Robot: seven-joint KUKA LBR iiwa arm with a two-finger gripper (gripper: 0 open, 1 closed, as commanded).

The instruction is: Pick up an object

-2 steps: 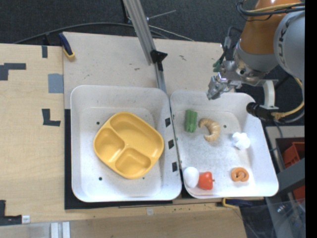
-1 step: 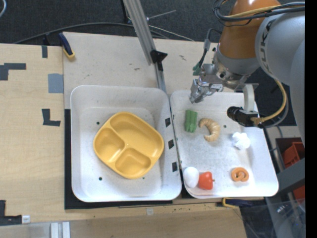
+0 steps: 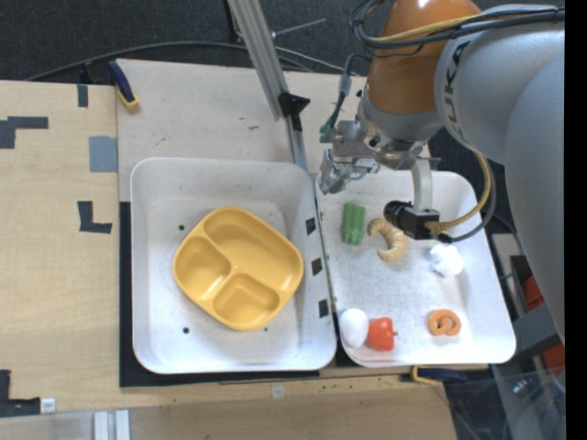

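Gripper [image 3: 341, 174]: positioned over the far left corner of the right bin [image 3: 477, 337], close to the divide between the two bins; whether its fingers stand apart or together cannot be told from this slanted overhead view, and nothing can be seen between them. The arm [image 3: 495, 71] enters from the right, its large grey link filling the upper right corner; the orange band [image 3: 424, 16] sits directly above the wrist, which points down toward the bin; cables loop off the wrist on the near side.

Right bin contents: a green piece [image 3: 353, 224] lies just below the gripper, near the left wall, apart from the tool; a tan curved piece [image 3: 391, 240] lies just beside it to the right; a white object [image 3: 447, 260] rests near the right wall; an orange ring [image 3: 445, 323] sits toward the near right corner; a white egg-shaped item [image 3: 352, 323] and a red item [image 3: 381, 334] lie touching or nearly so at the near left corner.

Left bin [image 3: 147, 246]: holds a yellow divided tray [image 3: 238, 267], set at a tilt in the middle, with bare white floor around it on all sides.

Clearances: the middle of the right bin's floor is open between the far and near groups of objects; the green piece lies close to the dividing wall; a metal rail [image 3: 261, 53] runs down at a slant to the divide, just left of the gripper.
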